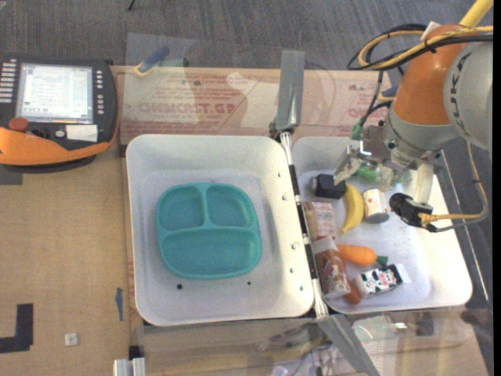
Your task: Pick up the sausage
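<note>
Two white bins are set side by side on the worktop point(70, 233). The left bin point(149, 163) carries a teal plate point(208, 230); the right bin point(446, 265) carries the clutter.

The sausage point(332, 269) is taken to be the long reddish-brown piece lying along the left wall of the right bin, below a second brownish packet point(319, 218) and just left of the carrot point(358, 254). This reading is a judgement, since both pieces are small and blurred.

Nothing of the task appears done. The sausage lies flat in the bin, untouched. The claw point(356, 163) is seen at the bin's far end, above the banana point(353, 208) and a black object point(329, 186), well apart from the sausage. The approach, the descent, the grasp and the lift are all judged to be left.

Whether the claw is wide or narrow cannot be told; its tip is lost among metal parts and cables point(427, 218). Nothing can be made out held in it. The arm point(438, 92) is cut off at the right edge. The sausage's lower end is partly covered by a small carton point(382, 279) and a reddish scrap.
</note>
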Available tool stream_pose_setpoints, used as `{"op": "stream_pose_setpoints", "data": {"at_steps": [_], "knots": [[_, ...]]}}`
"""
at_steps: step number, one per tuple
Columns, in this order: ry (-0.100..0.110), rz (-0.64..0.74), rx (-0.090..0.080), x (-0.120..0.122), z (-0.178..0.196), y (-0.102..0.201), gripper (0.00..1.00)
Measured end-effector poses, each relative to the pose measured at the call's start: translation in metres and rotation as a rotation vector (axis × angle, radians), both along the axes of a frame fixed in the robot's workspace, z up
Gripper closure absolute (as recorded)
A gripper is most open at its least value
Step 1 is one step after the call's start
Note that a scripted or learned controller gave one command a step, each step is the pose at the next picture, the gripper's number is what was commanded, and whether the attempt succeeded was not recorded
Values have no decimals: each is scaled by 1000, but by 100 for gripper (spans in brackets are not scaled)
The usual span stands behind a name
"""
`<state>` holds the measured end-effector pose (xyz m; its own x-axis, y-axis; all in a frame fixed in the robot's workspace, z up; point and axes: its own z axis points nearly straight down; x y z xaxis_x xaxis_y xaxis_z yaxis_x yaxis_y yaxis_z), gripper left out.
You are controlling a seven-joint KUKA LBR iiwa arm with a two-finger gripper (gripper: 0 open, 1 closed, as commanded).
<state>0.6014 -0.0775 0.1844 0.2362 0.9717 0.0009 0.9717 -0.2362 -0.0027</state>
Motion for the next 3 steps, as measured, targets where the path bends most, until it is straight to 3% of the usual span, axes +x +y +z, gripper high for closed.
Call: {"op": "stream_pose_setpoints", "data": {"at_steps": [1,2,3], "knots": [[-30,26,-5,28,-70,-44,0],[2,-145,24,67,-84,-89,0],[4,-147,18,67,-70,-92,100]]}}
